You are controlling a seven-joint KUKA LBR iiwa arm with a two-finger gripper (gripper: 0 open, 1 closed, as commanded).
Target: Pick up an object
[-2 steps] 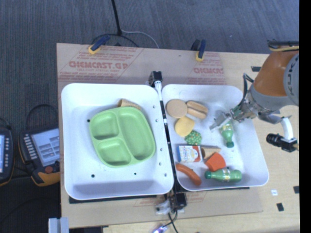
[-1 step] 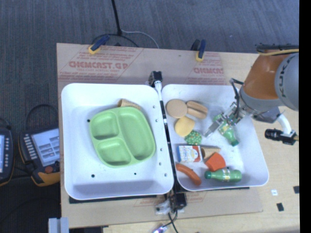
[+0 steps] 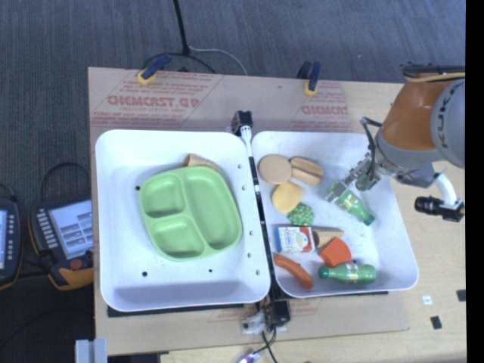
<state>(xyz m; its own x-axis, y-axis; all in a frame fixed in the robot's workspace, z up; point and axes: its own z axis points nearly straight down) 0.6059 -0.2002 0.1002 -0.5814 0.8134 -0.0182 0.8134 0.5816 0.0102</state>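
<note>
Left bin (image 3: 113, 203) held a smooth green divided tray (image 3: 190, 212), right bin (image 3: 401, 240) a heap of glossy plastic food, and there the pincer (image 3: 361, 178) hung just over a small clear-green bottle (image 3: 352, 203), grip unreadable, seemingly mid-approach; next, close and lift.

The arm (image 3: 423, 127) reaches in from the right of the camera view, its grey body cut off at the frame's edge and its orange band broad and rounded just above the wrist. From there the wrist slopes down and to the left — toward the lower middle of the frame — and ends in the gripper (image 3: 355, 184). The gripper's metal parts are small and glinting (too blurred to read their spacing), pointed downward at a slant.
</note>
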